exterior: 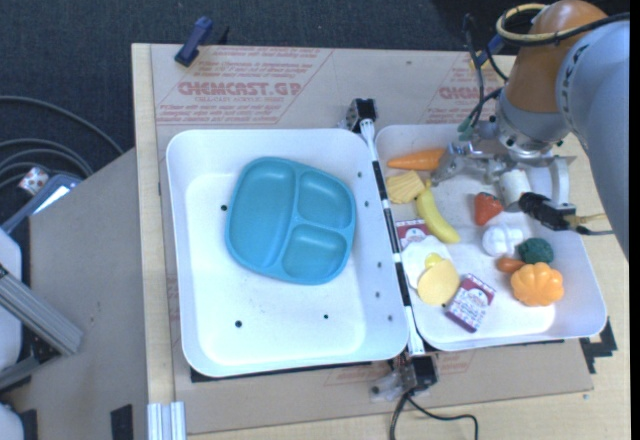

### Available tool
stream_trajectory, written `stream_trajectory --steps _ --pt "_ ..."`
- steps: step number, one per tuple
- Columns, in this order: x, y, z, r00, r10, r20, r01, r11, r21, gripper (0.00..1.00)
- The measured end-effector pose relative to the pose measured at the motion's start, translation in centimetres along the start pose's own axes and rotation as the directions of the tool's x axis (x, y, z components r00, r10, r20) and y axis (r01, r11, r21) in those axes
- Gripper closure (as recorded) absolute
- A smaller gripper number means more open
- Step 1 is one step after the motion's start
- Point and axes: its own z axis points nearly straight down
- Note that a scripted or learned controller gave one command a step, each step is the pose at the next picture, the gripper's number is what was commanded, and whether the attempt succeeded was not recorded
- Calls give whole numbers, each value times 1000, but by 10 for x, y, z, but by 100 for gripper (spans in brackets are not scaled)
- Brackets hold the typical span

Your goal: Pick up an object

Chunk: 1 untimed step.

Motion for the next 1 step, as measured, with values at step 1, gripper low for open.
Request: stream_trajectory --steps 1 --pt "26 1 -2 1000 3 9 -3 1000 -5 0"
